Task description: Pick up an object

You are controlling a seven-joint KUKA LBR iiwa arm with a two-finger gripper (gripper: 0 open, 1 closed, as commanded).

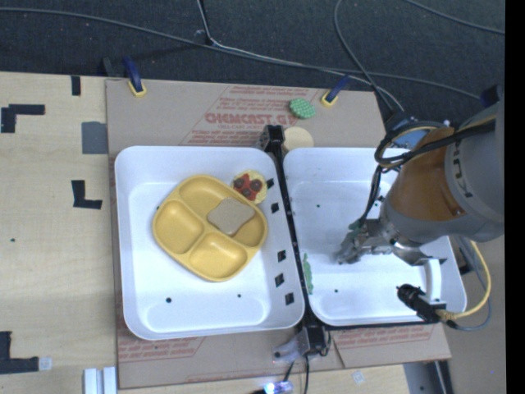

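Note:
A yellow sectioned plate (184, 224) lies in the left bin (139, 302), with a tan flat piece (230, 216) resting in one compartment. A small yellow and dark red object (249, 185) sits at the plate's upper right edge. My gripper (351, 248) hangs low over the floor of the right bin (328, 195), left of the grey and orange arm (439, 189). A small green thing (307, 269) lies on the right bin's left wall.
A green dotted object (301, 107) and a pale round piece (297, 137) lie on the cardboard behind the bins. A black divider with clips (283, 220) runs between the bins. Cables (361, 48) cross the dark floor at the back.

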